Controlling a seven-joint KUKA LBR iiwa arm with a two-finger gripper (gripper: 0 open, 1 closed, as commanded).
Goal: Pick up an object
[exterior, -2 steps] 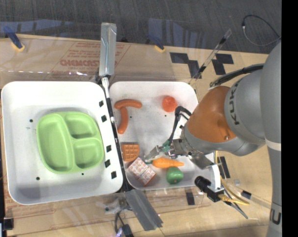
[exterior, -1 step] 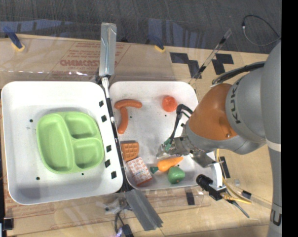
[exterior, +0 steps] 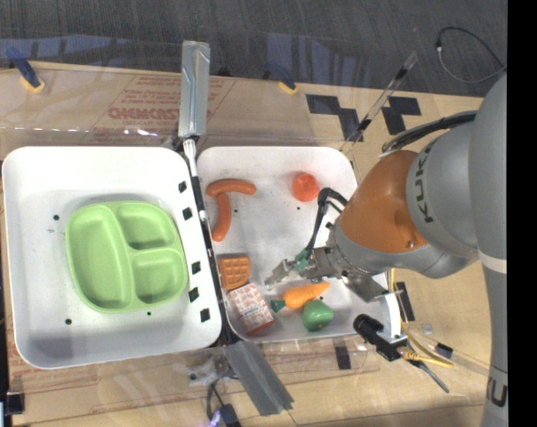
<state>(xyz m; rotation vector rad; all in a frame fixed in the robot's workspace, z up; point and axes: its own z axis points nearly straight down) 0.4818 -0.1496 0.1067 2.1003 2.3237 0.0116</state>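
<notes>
Where the gripper (exterior: 297,269) hovers, an orange carrot (exterior: 306,294) lies.

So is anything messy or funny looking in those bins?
Nothing looks spilled or broken. The green divided plate lies flat in the left bin. In the right bin, two sausages touch in a bent L shape, and the toy carrot, green pepper and snack packet crowd one corner under the gripper.

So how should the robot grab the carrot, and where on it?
Probably around the middle of the carrot, coming straight down from above. It lies flat, long and thin, running left to right, so fingers closing across its narrow width should fit. Care is needed: the green pepper sits close below it, and the gripper hovers just above-left.
</notes>
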